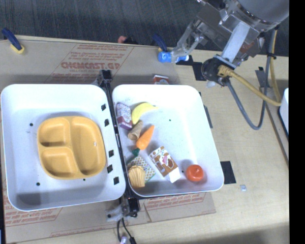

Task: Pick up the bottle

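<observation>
My end effector (185,47) hangs above the surface (244,151), beyond the far rim of the right bin (206,131); I cannot tell whether it is open or closed. The bottle (164,162) lies flat well below it in that bin, between a waffle-patterned toy (138,175) and a red-orange ball (195,173).

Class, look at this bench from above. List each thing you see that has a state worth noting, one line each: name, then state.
Gripper: raised beyond the bins' far edge, holding nothing.
Yellow divided plate: flat in the left bin.
Banana: lying in the right bin.
Carrot: lying tilted beside the banana.
Carton: on its side.
Orange round item: near the bin's corner.
</observation>
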Controlling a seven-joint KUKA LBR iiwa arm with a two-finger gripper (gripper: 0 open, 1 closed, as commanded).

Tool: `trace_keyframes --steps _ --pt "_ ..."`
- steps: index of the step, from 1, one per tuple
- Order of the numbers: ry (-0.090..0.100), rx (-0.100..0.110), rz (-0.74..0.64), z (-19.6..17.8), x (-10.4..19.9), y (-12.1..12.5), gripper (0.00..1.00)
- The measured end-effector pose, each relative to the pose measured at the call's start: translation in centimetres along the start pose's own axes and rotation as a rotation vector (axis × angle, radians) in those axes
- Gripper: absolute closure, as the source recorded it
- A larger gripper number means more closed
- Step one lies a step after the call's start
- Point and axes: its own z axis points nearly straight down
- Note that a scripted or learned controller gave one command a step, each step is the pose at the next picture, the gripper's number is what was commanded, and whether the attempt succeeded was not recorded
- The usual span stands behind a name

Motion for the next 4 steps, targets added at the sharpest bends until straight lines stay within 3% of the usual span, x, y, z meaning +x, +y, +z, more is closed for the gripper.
trace_keyframes --steps 1,2,3,4 --pt "-0.002 0.000 0.364 0.0 0.1 -5.9 0.00" --pt "0.002 -0.002 0.549 0.0 -0.9 -5.0 0.00" --pt "-0.004 0.000 0.543 0.2 11.1 -4.7 0.00" --pt "-0.002 -0.001 0.669 0.1 9.2 5.0 0.00"
